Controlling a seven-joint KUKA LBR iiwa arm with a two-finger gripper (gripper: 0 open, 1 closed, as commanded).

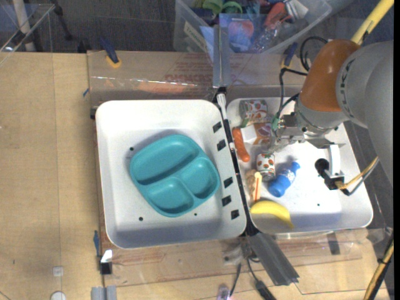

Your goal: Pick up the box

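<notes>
My gripper (273,144) is down in the right bin (350,214), near its back-left part; whether it's spread or pinched I cannot tell at this slant. The box (252,111), a printed carton, probably, lies against the bin's back wall just up-left of my gripper, apparently not in it. Nearby: orange carrot (240,145) left, spotted cup (265,164) just below, blue bottle (284,179), yellow banana (271,211); teal divided plate (173,174) in the left bin (112,230).
</notes>
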